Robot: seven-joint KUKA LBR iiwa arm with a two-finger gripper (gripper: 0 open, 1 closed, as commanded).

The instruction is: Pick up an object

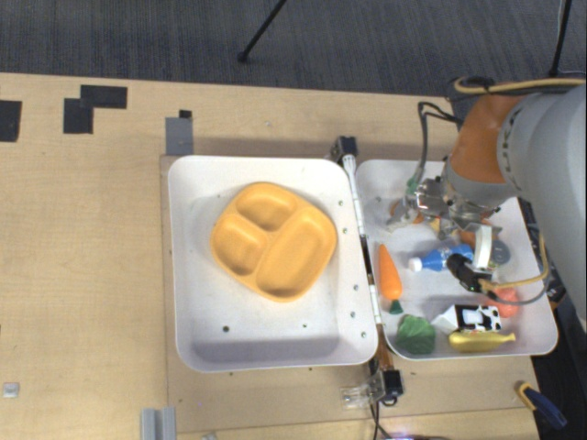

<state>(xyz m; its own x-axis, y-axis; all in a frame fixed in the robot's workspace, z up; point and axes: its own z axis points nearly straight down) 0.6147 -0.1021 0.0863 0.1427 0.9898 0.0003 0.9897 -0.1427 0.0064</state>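
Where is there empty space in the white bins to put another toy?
The left bin has bare floor all around the yellow divided plate, widest along its near edge and left side. The right bin is crowded: carrot, green toy, banana, blue bottle and the gripper. Only its upper-left corner is bare.

No readable text, labels or numbers anywhere

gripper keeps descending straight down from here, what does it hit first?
Likely bare floor of the right bin under the gripper; the blue-capped bottle lies just nearer the camera. Depth is unclear.
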